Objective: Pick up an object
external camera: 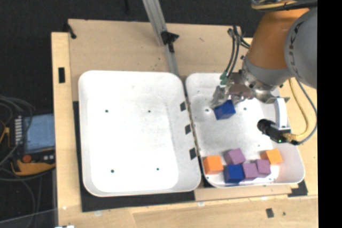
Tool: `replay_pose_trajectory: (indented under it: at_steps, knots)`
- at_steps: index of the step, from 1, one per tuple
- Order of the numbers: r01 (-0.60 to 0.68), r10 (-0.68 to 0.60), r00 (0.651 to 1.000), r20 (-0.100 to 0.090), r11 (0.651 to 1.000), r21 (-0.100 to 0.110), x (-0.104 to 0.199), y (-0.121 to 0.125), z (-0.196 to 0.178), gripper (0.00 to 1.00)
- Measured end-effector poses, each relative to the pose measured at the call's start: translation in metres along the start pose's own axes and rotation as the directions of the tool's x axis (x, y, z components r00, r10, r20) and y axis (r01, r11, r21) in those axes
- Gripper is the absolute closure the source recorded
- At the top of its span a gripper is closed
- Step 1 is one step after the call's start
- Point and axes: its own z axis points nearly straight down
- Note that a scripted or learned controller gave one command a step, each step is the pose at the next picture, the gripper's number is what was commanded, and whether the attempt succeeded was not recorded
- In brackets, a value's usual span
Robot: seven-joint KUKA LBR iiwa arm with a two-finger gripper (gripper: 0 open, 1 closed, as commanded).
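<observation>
My gripper (226, 100) hangs over the upper part of the right bin (199, 83), under the grey arm with its orange band. A blue cube (224, 110) sits tilted between the fingertips, and the gripper is shut on it. The cube looks lifted a little off the bin floor. Along the bin's front edge lie an orange cube (213, 164), a purple cube (234, 156), a second blue cube (233, 173), two more purple cubes (250, 170) (263, 166) and another orange cube (274, 156).
The left bin (133, 131) lies beside the right one, with black clips along the shared wall. A slanted metal pole (152, 2) rises behind the bins. A black cable fitting (272, 131) hangs off the arm above the right bin's right side.
</observation>
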Motion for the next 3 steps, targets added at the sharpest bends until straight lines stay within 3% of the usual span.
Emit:
replay_pose_trajectory:
  at_steps: [3]
  knots:
    - [0.001, -0.001, 1.0, 0.0, 1.0, 0.002, 0.158, -0.001, -0.026, 1.0]
